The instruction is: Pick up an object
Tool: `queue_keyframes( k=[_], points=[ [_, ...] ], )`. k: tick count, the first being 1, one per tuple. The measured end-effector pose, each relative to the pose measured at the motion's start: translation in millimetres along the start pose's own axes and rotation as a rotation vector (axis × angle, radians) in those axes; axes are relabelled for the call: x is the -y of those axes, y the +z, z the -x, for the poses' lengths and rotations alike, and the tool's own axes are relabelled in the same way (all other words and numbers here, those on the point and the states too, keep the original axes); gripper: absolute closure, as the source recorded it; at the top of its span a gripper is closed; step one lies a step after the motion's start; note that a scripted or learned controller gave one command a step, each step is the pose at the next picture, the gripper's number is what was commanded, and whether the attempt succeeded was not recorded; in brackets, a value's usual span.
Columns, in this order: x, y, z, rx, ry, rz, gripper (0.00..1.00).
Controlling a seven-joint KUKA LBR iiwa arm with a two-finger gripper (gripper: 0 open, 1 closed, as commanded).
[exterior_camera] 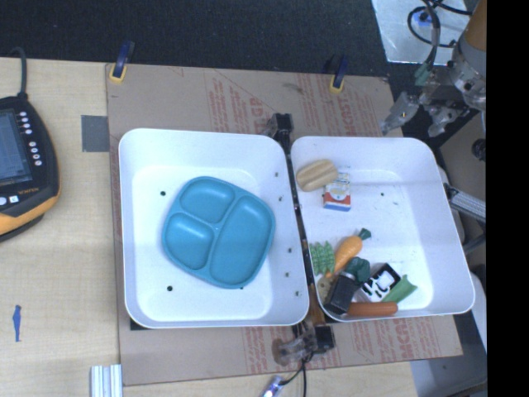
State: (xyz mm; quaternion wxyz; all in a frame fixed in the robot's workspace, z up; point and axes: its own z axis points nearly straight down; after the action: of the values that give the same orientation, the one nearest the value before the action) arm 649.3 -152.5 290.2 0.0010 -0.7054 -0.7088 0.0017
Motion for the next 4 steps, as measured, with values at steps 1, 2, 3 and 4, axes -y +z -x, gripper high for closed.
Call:
queue_keyframes(
  k=[1, 2, 3, 4],
  points=[
    [-6, 141, -26, 0.000, -0.001, -0.004, 0.00],
    [85, 199, -26, -0.001, 0.000, -0.002, 0.00],
    [129, 199, -33, -0.001, -0.001, -0.001, 0.00],
    [139, 199, -34, -0.001, 0.000, 0.001, 0.00]
  ],
)
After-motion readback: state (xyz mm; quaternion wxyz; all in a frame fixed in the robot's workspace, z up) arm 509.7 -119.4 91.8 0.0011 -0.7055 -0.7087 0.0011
